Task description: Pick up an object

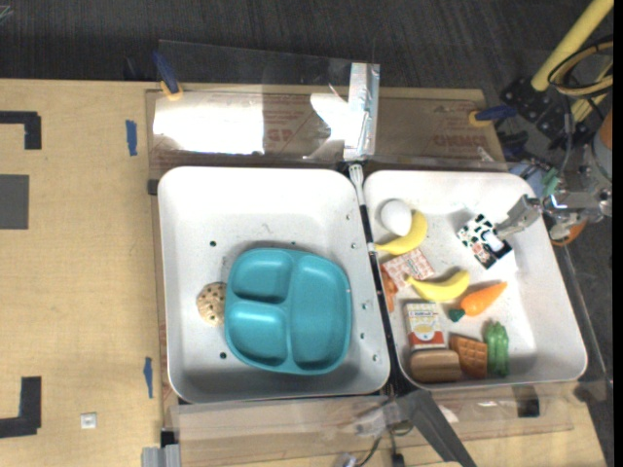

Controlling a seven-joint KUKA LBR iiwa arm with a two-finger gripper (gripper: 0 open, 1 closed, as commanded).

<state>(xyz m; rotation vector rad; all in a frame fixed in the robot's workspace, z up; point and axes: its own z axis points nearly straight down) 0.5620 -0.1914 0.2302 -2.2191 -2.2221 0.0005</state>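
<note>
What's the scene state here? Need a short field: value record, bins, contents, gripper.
left bin: teal divided plate, cookie touching its left edge
right bin: white egg, two bananas, snack packet, carrot, juice carton, green vegetable, waffle, bread roll, black-and-white patterned item
gripper: over right bin's upper right, beside the patterned item
grasp: nothing seen held
fingers: unclear

A robotics lab test bench, as I see it from my remote feed: two white bins (175, 261) side by side on a plywood top (68, 261) w/ blue tape marks (130, 136), a clear plastic shield (263, 105) behind, toy food (443, 305) in the right bin, cables & yellow hose (579, 32) at the far right.
</note>
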